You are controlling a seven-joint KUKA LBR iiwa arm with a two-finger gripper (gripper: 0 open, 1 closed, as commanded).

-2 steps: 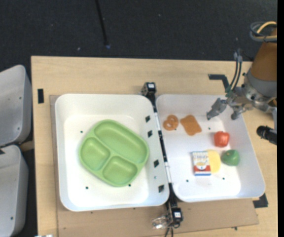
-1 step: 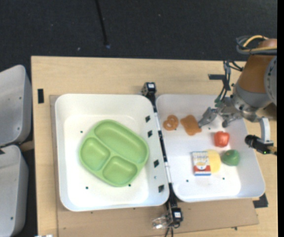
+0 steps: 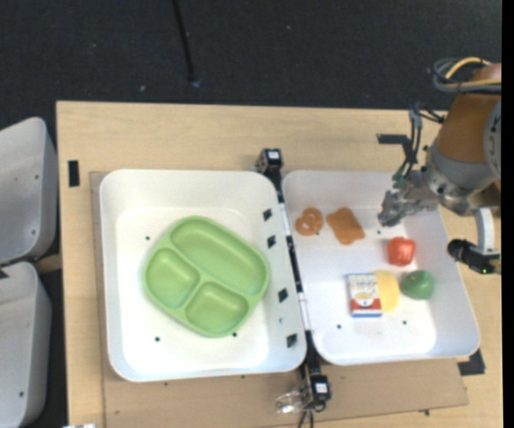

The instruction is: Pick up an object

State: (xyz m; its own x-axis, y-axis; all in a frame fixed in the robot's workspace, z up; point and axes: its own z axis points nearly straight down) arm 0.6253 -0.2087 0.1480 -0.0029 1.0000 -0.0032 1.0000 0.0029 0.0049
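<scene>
In the right bin (image 3: pixel 435 328) lie a pretzel-shaped brown piece (image 3: pixel 309 222), an orange-brown bread-like piece (image 3: pixel 345 226), a red round object (image 3: pixel 401 251), a green round object (image 3: pixel 418 284), a yellow piece (image 3: pixel 387 290) and a small white and red box (image 3: pixel 363 294). My gripper (image 3: pixel 391 212) hangs over the bin's upper right part, just right of the bread-like piece and above the red object. Nothing shows between its fingers.
The left bin (image 3: pixel 132 346) holds a green divided plate (image 3: pixel 205 275). A black-clipped divider edge (image 3: pixel 286 266) runs between the bins. Wooden bench (image 3: pixel 168 132) surrounds both. White chair parts (image 3: pixel 7 203) stand at the left.
</scene>
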